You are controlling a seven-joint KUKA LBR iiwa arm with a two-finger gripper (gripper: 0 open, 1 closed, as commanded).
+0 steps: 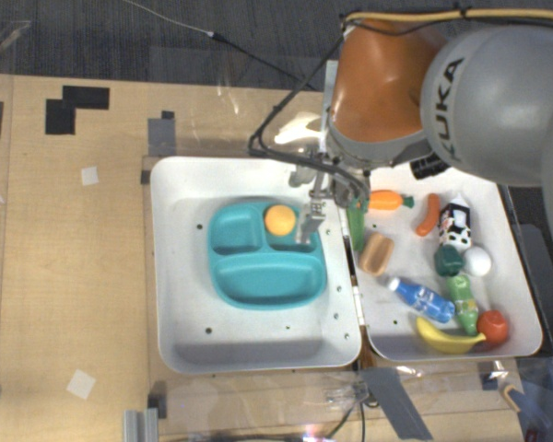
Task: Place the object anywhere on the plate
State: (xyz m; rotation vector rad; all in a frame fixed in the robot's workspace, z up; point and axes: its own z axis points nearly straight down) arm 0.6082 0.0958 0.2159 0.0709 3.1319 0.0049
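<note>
A teal divided plate (263,279) lies in the left white bin (180,330). A small orange ball (279,220) rests in the plate's upper right compartment. My gripper (308,226) hangs just to the right of the ball, over the plate's right rim, close beside it. The ball sits to the gripper's left, resting on the plate. The grey arm with its orange band (378,81) reaches in from the upper right.
The right bin (525,334) holds several toy foods: a carrot (387,201), a green bottle (356,224), a bread roll (376,252), a red sausage (428,215), a cow figure (455,226), a blue bottle (422,297), a banana (447,337) and a tomato (493,325). The wall between the bins lies just right of the gripper.
</note>
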